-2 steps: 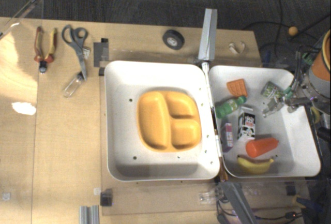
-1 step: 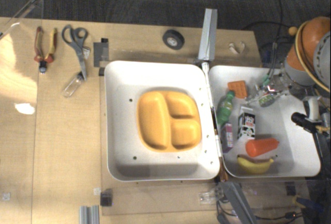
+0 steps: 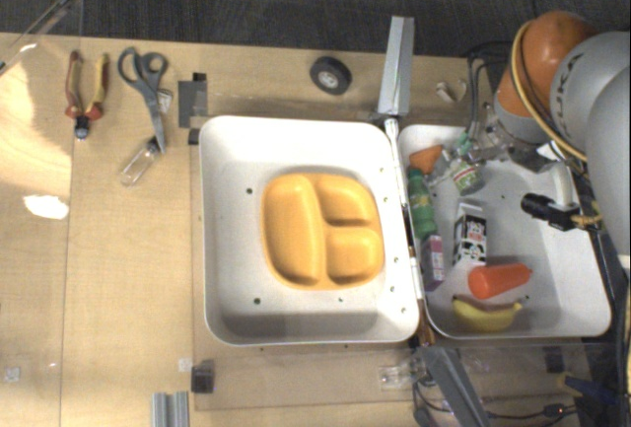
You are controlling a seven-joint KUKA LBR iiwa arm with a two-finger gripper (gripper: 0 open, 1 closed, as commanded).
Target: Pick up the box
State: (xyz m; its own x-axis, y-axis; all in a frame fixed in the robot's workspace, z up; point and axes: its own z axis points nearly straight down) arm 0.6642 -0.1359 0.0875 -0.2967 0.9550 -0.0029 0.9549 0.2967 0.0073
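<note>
The box (image 3: 471, 238) lies in the right bin (image 3: 582, 317), just above the carrot (image 3: 498, 280). The gripper (image 3: 471, 159) hangs near the bin's top left, well apart from it. Its state cannot be told.

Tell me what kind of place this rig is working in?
Most likely a robotics lab workbench. Two white bins are fixed on a wooden bench, hand tools like scissors and pliers lie loose, and the right bin holds test items such as a small box and a banana.
</note>
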